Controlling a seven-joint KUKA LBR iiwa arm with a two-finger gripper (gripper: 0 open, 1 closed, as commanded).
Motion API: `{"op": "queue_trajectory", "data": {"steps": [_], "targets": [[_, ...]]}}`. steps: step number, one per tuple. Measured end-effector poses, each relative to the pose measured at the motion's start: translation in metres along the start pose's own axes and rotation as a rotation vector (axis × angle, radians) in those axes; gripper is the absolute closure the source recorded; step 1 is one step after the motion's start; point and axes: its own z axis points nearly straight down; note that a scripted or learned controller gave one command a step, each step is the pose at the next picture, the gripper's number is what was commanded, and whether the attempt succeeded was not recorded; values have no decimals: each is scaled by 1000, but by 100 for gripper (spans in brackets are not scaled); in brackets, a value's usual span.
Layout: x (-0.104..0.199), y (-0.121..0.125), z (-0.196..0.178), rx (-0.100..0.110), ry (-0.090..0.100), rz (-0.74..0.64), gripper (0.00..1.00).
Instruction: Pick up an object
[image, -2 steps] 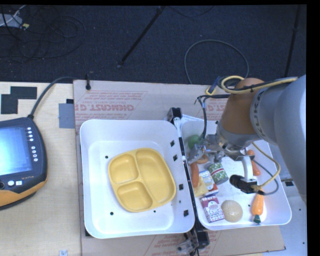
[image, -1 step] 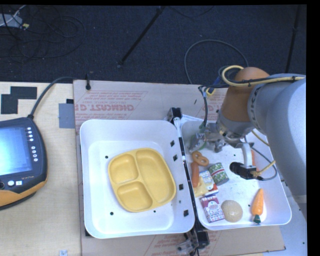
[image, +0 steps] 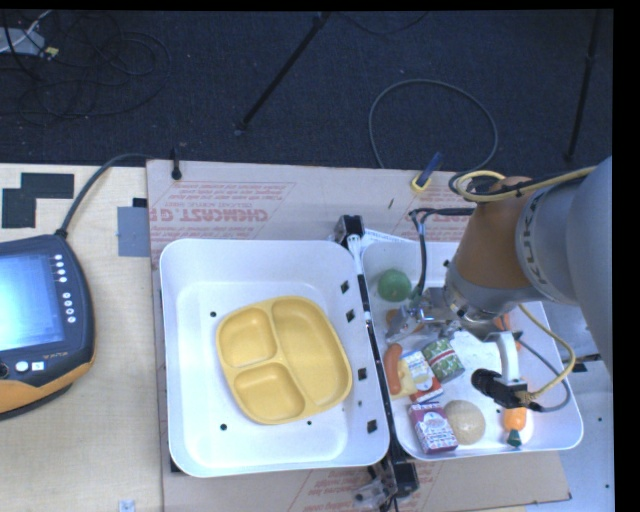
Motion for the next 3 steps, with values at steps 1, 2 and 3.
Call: {"op": "queue_trajectory", "data": {"steps": [1, 2, 3], "targets": [[8, 63, 0, -8, -2, -4, 0], [7, 30, 0, 1, -1, -1, 0], [6, 31, -10, 0, 1, 1, 100]]}}
